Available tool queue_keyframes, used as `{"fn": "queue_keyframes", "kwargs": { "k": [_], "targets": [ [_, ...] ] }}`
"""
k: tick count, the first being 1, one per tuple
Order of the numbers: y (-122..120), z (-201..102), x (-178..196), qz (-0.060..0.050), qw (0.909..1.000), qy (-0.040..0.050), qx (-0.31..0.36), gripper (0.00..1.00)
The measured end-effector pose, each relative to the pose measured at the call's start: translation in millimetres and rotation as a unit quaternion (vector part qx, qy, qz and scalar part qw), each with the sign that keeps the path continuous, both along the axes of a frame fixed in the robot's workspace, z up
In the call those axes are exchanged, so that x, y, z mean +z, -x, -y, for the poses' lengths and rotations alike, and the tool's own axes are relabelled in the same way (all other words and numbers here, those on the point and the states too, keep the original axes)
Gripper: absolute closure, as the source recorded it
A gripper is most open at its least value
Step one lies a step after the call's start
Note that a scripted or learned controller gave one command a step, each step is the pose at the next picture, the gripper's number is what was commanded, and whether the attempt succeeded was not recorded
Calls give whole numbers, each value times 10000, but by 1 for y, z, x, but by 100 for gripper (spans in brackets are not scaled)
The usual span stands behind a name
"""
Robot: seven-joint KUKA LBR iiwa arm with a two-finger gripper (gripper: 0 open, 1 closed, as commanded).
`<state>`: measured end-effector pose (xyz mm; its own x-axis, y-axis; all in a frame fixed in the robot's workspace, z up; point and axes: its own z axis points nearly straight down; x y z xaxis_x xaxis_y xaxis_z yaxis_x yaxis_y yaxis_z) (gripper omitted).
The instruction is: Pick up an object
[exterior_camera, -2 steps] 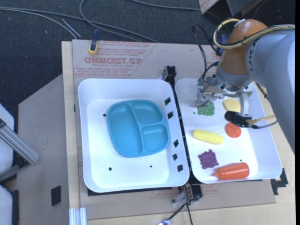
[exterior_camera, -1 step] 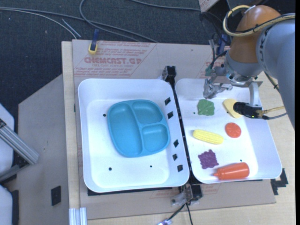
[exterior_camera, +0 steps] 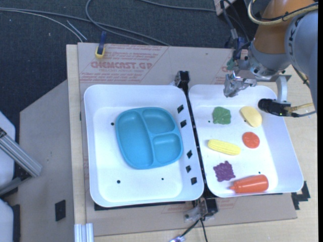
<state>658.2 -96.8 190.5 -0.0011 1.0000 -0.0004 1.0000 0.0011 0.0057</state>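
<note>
My arm comes in from the upper right of the frame, my gripper [exterior_camera: 233,89] hanging over the right bin [exterior_camera: 288,150]'s top rim. I cannot tell how my grip stands. The green toy [exterior_camera: 221,115] lies just below it. The cardboard [exterior_camera: 126,64] reads "CHEMCAST".

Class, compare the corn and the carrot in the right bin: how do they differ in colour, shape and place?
The corn is yellow; the carrot is orange-red. The corn looks bumpy, the carrot smooth and thicker. The corn lies mid-bin, beside the divider; the carrot lies at the near rim, below the purple grapes. Both are long toy foods lying flat in the right bin, apart from the gripper.
</note>
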Motion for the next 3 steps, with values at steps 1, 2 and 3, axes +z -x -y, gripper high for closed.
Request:
{"fn": "queue_keyframes", "kwargs": {
  "k": [1, 2, 3],
  "targets": [
    [-2, 0, 55, 14, 10000, 4, 2, 100],
    [28, -46, 43, -50, 10000, -14, 13, 100],
    [57, -97, 32, -53, 10000, -20, 20, 100]
  ]
}}
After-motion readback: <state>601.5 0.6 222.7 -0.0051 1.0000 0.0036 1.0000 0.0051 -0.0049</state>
